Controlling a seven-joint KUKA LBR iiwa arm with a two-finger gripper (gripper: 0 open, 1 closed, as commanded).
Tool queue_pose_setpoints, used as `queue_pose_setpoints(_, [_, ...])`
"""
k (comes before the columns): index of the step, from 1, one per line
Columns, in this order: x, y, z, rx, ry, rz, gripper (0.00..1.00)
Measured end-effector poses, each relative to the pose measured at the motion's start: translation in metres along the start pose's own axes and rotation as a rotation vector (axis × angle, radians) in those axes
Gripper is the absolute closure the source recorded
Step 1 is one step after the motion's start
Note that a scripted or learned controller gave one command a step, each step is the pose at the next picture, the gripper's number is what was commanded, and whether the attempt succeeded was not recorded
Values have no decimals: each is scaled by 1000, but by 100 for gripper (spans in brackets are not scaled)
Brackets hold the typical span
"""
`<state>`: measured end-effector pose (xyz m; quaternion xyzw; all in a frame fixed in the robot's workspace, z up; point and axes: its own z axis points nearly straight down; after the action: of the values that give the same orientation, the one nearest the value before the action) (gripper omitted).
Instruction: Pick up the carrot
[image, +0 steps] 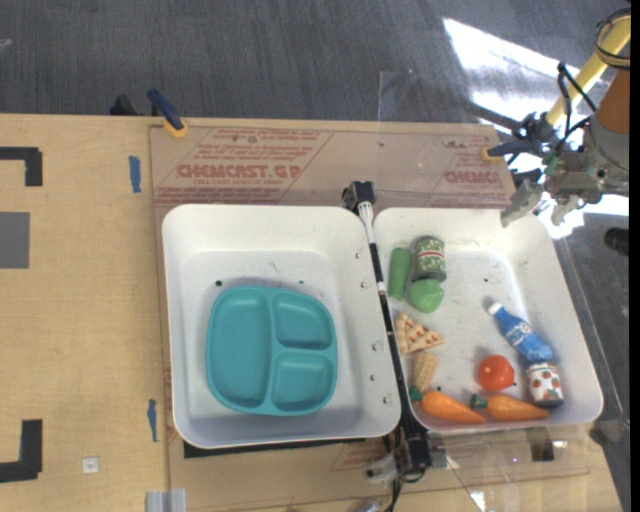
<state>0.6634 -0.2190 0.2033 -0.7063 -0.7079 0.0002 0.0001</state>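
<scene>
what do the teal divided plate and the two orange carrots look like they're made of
The teal divided plate looks like matte moulded plastic: one even colour, soft rounded compartment edges, barely any shine. The two orange carrots seem to be toy plastic or rubber: smooth, uniformly bright skin with small highlights, though the view leaves it open.

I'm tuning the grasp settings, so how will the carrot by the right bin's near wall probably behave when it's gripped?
The carrot looks like a stiff, moulded toy, so it should likely hold its shape. Its tapered, rounded body may slip toward the thin end or roll. It lies close to a second carrot and the tomato, so these could get nudged.
</scene>
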Motion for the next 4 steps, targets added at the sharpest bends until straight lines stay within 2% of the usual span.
queue_pose_setpoints(1, [29, -56, -112, -13, -7, -208, 0])
queue_pose_setpoints(2, [122, -105, -17, 3, 3, -376, 0])
queue_pose_setpoints(3, [200, -174, 22, 7, 7, -286, 0])
queue_pose_setpoints(4, [220, -125, 20, 0, 0, 277, 0])
